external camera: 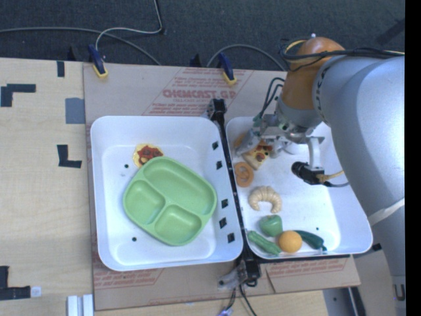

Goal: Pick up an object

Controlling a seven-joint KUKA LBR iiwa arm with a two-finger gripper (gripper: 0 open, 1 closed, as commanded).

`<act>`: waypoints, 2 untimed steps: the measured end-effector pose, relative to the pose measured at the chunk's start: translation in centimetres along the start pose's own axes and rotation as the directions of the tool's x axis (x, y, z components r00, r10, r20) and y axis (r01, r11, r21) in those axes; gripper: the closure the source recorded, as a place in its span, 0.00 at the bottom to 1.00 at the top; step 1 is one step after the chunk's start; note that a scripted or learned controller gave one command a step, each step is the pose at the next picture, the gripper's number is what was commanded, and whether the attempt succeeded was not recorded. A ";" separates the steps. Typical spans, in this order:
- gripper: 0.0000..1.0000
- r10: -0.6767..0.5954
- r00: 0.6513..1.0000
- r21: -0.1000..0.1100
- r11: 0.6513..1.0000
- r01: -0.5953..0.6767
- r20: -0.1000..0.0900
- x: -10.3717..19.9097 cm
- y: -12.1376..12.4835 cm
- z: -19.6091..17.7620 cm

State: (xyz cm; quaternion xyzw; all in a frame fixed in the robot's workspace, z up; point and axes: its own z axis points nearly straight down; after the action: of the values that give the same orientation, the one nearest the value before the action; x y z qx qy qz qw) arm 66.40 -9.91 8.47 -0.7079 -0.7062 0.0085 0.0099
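Note:
My gripper (263, 139) hangs low over the back left corner of the right bin (342, 232), under the orange band of the arm. Right below it lies a small pizza-slice toy (258, 155), partly covered by the gripper; whether they touch I cannot tell. An orange pretzel ring (244, 174) sits just in front of the slice, with a tan croissant (265, 199) further forward. At the front of the bin lie a green pepper (270, 226), an orange ball (289, 241), a green pod (261, 242) and a dark green vegetable (310, 239).
The left bin (105, 176) holds a green divided plate (170, 201) and a small round pizza toy (147, 154) behind it. A black divider with clips (223, 170) runs between the bins. The arm's grey body (368, 130) covers the right bin's right side.

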 end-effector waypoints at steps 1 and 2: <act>0.00 0.000 1.000 0.000 1.000 0.000 0.000 0.0 0.0 0.0; 0.00 0.002 1.000 -0.001 1.000 -0.002 0.003 0.1 0.0 0.0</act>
State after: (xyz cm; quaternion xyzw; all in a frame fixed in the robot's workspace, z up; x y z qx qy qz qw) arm 66.39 -9.81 8.47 -0.7085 -0.7056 0.0091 0.0087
